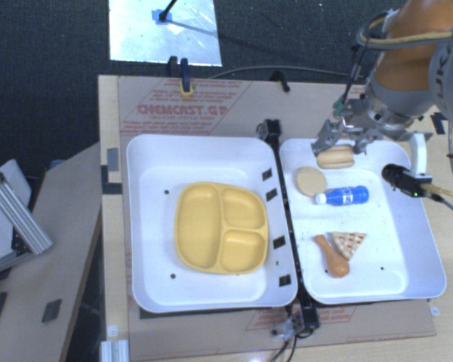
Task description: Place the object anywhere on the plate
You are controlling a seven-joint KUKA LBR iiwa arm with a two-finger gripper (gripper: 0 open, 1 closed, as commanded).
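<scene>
A yellow plate (220,227) with three compartments lies in the left bin (151,164). In the right bin (415,255), a tan bread roll (336,158) rests near the back wall. My gripper (340,145) hangs directly over the roll, open, with a finger near each end of it. I cannot tell whether the fingers touch the roll. In front of the roll lie a round tan biscuit (311,180), a blue bottle (346,196) on its side, a pizza slice (349,242) and a chicken drumstick (331,256).
A black divider (281,202) runs between the two bins. The arm (419,44) comes in over the back right corner. A shiny metal sheet (164,21) lies beyond the bench. An aluminium rail (15,210) stands at the left.
</scene>
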